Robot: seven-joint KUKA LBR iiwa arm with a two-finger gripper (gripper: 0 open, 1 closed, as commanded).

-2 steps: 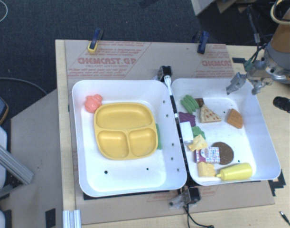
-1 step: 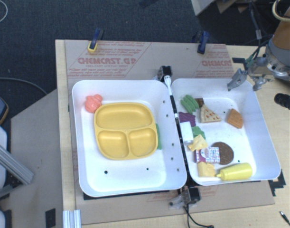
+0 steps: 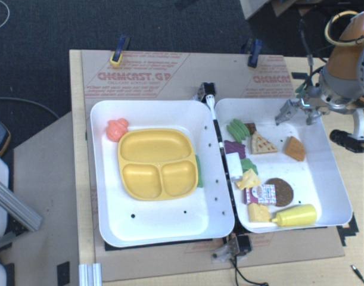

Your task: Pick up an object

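My gripper (image 3: 296,115) hangs over the far edge of the right bin (image 3: 335,177), open, with nothing between its fingers. Below it in that bin lie a brown bread piece (image 3: 295,148), a pizza slice (image 3: 263,144) and a green toy (image 3: 238,129). Nearer the front are a purple piece (image 3: 234,149), a white block (image 3: 233,164), a yellow chunk (image 3: 249,180), a small packet (image 3: 263,193), a round brown cookie (image 3: 281,190) and a yellow mustard bottle (image 3: 294,215).
The left bin (image 3: 104,177) holds a yellow divided plate (image 3: 158,162) and a pink toy (image 3: 117,128) at its far left corner. Two clamps (image 3: 118,50) (image 3: 252,52) grip the far edge of the cardboard board. Cables hang by the arm on the right.
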